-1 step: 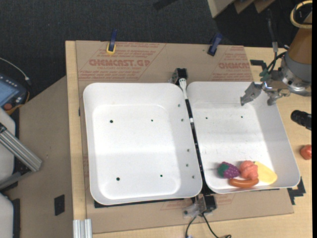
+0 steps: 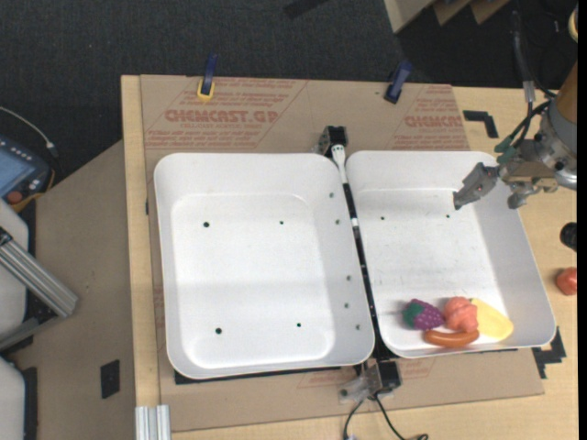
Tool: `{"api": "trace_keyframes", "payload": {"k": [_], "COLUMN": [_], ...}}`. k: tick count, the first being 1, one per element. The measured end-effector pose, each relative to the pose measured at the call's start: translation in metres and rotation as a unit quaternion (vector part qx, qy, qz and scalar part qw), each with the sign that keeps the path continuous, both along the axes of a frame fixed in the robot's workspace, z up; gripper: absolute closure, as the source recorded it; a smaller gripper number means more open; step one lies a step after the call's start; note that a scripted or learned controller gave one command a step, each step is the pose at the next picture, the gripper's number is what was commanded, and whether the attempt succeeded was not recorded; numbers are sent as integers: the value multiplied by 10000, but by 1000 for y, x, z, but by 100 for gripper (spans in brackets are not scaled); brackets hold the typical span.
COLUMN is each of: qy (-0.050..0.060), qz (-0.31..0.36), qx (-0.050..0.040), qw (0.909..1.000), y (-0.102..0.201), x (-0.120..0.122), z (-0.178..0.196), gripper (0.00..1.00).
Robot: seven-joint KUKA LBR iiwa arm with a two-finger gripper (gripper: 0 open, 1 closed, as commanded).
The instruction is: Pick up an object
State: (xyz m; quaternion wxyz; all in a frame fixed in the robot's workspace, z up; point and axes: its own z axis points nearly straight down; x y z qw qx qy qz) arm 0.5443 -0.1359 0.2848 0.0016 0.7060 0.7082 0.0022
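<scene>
My gripper (image 2: 495,188) hangs over the right bin's (image 2: 431,246) far edge, fingers apart and holding nothing. The toys, grapes (image 2: 424,314), sausage (image 2: 450,338) and the rest, cluster in its near corner. I should centre over one, then descend straight.

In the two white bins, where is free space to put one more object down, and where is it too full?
The left bin has its whole floor bare between its four walls. In the right bin, the floor is bare from the far wall to the middle, below the pincer. Its near corner is crowded: purple grapes, an orange-red piece, a yellow piece and a sausage-like piece.
</scene>
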Motion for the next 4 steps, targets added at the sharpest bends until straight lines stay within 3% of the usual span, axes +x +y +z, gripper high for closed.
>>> {"api": "trace_keyframes", "payload": {"k": [1,2,3,4], "qy": [-84,-37,107,-81], "qz": [-1,2,-62,15], "qx": [-13,-10,0,-20], "qw": [10000,10000,9999,10000], "y": [38,65,-31,25], "x": [-61,-65,-67,-64], "z": [191,255,77,242], "gripper": [0,0,0,0]}}
